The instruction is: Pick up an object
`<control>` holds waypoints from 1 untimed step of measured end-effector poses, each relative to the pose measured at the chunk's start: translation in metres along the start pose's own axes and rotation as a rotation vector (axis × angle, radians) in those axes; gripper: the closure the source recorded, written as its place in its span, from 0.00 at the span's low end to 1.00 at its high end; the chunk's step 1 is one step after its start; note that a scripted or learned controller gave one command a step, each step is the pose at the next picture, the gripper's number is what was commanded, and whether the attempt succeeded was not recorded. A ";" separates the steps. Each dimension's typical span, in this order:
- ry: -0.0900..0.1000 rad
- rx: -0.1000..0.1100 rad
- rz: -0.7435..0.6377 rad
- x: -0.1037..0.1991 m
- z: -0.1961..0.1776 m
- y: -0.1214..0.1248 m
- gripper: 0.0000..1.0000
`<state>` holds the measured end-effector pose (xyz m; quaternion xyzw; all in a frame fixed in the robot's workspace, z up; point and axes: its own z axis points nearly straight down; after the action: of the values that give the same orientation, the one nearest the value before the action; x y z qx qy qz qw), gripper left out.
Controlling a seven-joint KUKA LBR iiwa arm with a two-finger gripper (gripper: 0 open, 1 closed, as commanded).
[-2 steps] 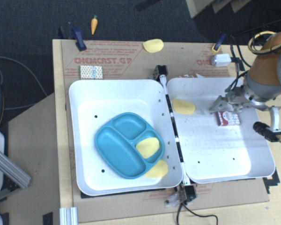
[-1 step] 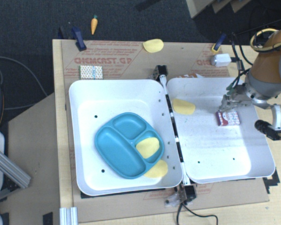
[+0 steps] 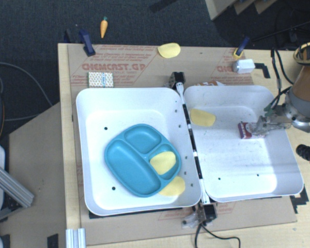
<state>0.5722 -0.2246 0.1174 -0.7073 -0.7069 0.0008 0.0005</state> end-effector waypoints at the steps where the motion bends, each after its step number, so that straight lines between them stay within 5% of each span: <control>1: -0.001 -0.005 -0.002 0.021 -0.062 0.010 1.00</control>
<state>0.5827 -0.2034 0.1789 -0.7066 -0.7076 -0.0008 -0.0017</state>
